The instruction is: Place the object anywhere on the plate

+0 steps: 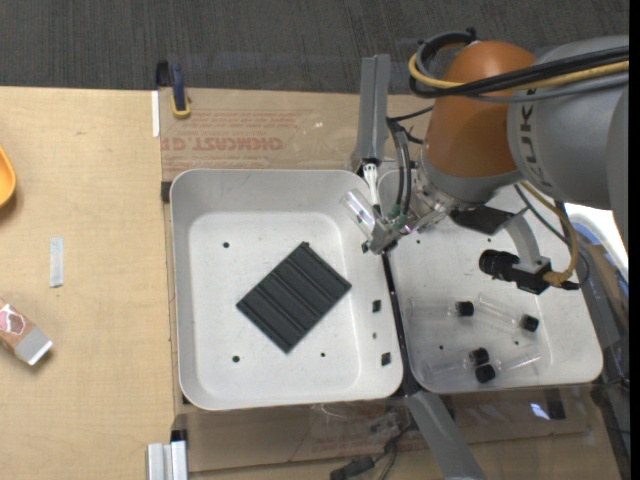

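Two white bins (190, 298) sit side by side; the claw (378, 236) hangs above their shared wall, grip unclear, near the dark ribbed plate (293, 296).

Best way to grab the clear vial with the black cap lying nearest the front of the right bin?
Take the vial across the middle of its clear barrel, coming straight down from above. It lies flat on the right bin floor, so close the fingers across its narrow width; another black-capped vial sits close beside it.
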`<state>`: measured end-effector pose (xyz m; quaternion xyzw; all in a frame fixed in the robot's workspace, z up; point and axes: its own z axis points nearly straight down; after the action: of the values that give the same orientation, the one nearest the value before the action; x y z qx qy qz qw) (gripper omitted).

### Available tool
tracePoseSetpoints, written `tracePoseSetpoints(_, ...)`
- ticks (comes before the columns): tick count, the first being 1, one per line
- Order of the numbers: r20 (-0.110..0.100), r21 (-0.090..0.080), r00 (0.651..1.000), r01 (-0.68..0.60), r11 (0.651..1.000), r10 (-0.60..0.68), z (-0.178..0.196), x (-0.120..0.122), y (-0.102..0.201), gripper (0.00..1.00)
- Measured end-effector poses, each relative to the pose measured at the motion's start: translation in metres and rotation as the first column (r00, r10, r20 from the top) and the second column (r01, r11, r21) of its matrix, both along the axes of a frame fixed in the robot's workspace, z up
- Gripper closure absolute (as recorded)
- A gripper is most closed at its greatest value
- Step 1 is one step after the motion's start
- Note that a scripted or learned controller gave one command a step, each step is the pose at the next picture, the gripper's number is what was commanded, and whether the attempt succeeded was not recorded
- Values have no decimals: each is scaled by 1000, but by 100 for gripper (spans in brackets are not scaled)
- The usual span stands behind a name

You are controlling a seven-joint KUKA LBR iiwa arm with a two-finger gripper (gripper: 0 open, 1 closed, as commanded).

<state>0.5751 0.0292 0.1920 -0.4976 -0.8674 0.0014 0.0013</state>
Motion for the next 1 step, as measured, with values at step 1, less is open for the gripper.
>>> tracePoseSetpoints(1,0,1,962,-272,962,272,-24,-27,121,100)
